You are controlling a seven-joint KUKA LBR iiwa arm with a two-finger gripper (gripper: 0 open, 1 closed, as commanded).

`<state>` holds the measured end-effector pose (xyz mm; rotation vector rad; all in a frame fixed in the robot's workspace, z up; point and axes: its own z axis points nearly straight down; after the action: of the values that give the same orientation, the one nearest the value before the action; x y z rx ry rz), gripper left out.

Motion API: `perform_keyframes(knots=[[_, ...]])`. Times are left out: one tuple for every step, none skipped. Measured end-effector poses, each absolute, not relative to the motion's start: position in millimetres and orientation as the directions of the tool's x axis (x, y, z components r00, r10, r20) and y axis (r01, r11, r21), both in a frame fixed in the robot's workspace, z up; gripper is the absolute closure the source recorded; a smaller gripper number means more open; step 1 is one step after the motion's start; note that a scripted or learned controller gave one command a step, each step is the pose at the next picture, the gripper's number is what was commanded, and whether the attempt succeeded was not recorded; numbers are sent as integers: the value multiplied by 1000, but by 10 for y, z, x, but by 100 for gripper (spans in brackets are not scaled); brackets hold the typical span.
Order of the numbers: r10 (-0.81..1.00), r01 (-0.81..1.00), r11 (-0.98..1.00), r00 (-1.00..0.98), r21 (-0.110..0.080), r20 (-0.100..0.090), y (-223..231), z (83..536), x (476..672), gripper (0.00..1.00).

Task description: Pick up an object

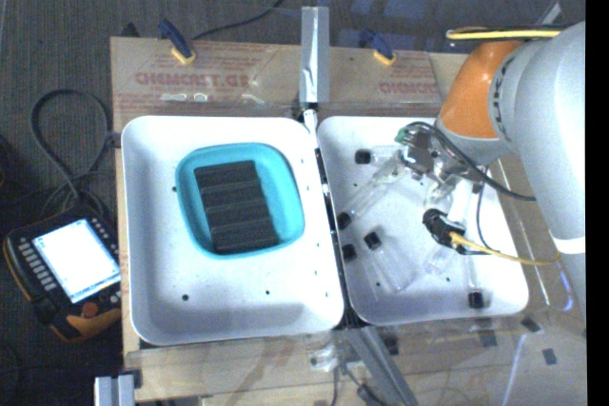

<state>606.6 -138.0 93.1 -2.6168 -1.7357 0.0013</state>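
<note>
Gripper (381,204) is hanging low over the right bin (495,299), fingers parted and gripping nothing; you're probably watching it line up on a small black object (373,240).

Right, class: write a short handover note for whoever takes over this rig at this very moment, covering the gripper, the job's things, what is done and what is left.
Gripper: low over the right bin, reaching in from the right; whether it holds anything cannot be told.
Things: a teal tray with a black ridged insert lies in the left bin. Several small dark pieces are scattered in the right bin.
Done: no pick is visibly made.
Left: grasp an object and lift it clear.
</note>
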Motion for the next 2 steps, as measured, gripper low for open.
perform_keyframes(knots=[[974, 974, -226, 226, 0, -1, -1855, 2195, 5742, 0], [973, 973, -229, 229, -1, 1, -1709, 938, 5876, 0]])
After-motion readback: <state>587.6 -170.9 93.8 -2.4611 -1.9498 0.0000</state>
